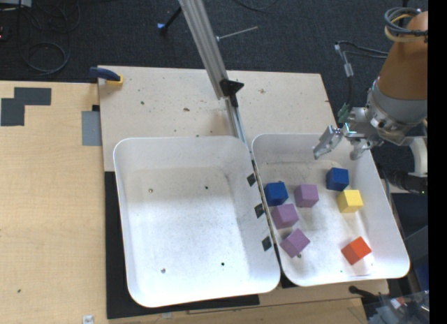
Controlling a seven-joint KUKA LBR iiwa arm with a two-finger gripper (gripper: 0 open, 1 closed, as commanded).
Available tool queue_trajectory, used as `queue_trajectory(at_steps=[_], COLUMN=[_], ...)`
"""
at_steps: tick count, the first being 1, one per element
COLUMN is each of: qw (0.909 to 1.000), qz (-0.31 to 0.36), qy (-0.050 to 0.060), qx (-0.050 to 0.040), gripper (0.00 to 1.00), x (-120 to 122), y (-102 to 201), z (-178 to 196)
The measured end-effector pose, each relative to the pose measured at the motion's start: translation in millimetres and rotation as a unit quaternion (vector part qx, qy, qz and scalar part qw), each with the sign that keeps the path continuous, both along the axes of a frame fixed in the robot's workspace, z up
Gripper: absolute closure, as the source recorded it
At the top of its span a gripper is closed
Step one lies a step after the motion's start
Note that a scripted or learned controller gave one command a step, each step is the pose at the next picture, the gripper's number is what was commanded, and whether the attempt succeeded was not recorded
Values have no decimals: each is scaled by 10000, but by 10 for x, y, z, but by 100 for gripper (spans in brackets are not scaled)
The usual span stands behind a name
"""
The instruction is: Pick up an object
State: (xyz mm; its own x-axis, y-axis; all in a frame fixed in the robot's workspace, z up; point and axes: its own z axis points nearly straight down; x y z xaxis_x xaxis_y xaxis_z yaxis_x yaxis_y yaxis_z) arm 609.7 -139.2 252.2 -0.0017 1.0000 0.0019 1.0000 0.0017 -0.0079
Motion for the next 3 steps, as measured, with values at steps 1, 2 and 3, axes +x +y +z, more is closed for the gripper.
queue_trajectory(at_steps=[1,2,3], qw=[10000,10000,10000], qz=[1,-9,-14], qy=[-24,9,11], qx=[-5,0,-1], gripper=[0,0,0], x=[8,-22,-129], y=[-2,33,12], z=[27,-620,-1212])
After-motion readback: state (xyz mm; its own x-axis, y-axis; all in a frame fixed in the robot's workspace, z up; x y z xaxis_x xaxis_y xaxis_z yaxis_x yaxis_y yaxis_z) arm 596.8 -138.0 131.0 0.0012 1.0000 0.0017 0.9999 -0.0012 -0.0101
